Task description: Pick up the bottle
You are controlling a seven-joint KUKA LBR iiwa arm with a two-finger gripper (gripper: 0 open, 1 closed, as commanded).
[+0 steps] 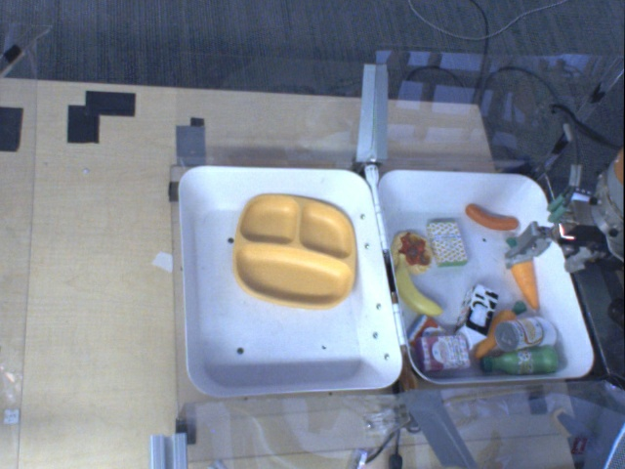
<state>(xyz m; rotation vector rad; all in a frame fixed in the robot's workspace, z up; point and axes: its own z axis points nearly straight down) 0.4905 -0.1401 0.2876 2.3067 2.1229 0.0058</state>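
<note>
Claw (543, 245) hangs over the right bin's (578, 313) far side, fingers spread, nothing between them. Green bottle (520, 362) lies on its side well below it, at the near wall, pressed against a can (523, 334). Carrot (526, 283) lies between. Likely lining up a descent.
</note>
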